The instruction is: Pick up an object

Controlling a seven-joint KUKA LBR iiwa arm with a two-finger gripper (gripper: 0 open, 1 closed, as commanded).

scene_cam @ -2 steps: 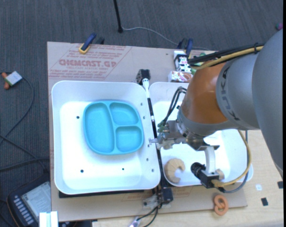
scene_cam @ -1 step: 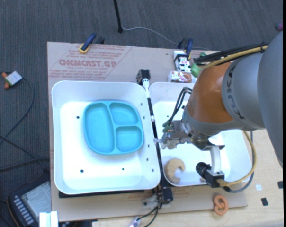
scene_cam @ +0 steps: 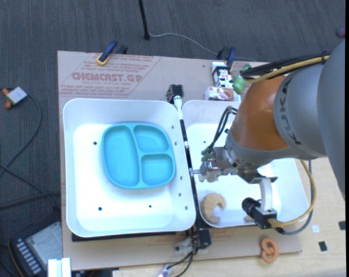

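Note:
A tan croissant-shaped object (scene_cam: 212, 206) lies in the right bin (scene_cam: 200, 115) near its front left corner. My gripper (scene_cam: 211, 170) hangs low over the left side of that bin, just behind the croissant and close to the wall between the bins. Nothing shows in its grip. The grey arm with its orange band (scene_cam: 261, 117) covers most of the right bin and hides what lies beneath it.
The left bin (scene_cam: 82, 209) holds a blue divided plate (scene_cam: 138, 154). A small orange ring-shaped piece (scene_cam: 269, 249) lies on the bench in front of the right bin. Clamps, cables and a small box (scene_cam: 221, 91) sit along the back edge.

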